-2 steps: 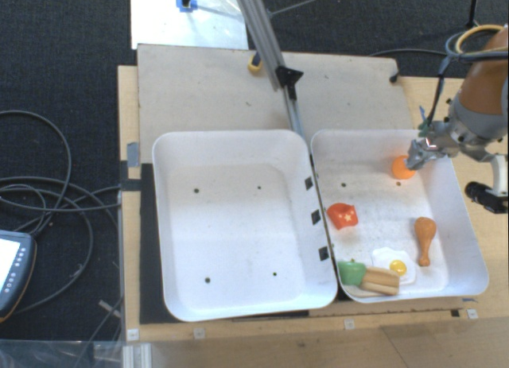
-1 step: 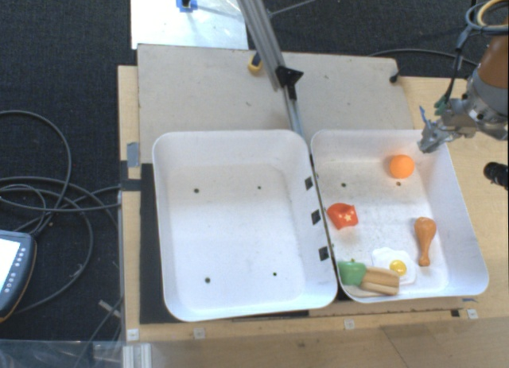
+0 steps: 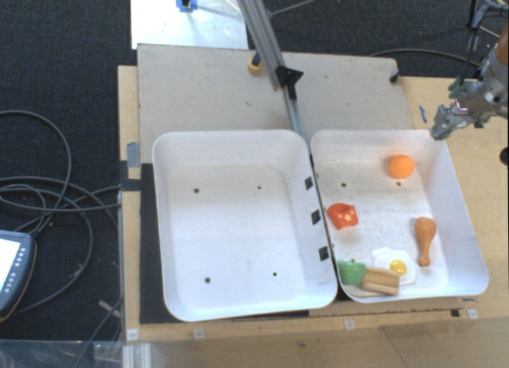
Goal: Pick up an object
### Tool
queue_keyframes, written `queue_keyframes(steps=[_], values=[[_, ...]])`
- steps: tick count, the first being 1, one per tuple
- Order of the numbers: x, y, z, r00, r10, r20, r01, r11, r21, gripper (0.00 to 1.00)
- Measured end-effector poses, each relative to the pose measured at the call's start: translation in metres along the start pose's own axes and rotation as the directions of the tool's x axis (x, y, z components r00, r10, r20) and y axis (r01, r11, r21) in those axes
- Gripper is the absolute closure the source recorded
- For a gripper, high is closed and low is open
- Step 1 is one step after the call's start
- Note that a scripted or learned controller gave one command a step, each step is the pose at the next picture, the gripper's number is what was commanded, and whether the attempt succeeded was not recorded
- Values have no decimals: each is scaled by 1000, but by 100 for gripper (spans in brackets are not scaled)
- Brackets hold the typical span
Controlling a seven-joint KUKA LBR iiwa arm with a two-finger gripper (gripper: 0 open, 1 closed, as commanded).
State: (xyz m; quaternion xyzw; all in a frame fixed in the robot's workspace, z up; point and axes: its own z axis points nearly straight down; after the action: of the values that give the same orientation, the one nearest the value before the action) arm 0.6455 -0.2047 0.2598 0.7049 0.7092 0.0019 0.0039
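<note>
dark carpet around a wooden bench (image 3: 238, 80) bearing two white bins side by side. left bin (image 3: 231, 223) bare, right bin (image 3: 465, 231) holding six toys: one orange ball (image 3: 402, 166), one red pepper (image 3: 342, 215), one drumstick (image 3: 425, 238), one fried egg (image 3: 395, 264), one green piece (image 3: 351, 270), one bread stick (image 3: 379, 280). gripper (image 3: 445, 124) poised just beyond the right bin's far right corner, above the ball; finger spread: cannot tell

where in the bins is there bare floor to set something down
The left bin floor is bare wall to wall. In the right bin, room lies between the orange ball and drumstick; its near edge, around the fried egg, is crowded.
</note>
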Motion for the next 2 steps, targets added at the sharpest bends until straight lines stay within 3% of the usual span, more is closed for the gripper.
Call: queue_keyframes(steps=[2], values=[[99, -50, 9, 1000, -2, -5, 2, 1000, 9, 100]])
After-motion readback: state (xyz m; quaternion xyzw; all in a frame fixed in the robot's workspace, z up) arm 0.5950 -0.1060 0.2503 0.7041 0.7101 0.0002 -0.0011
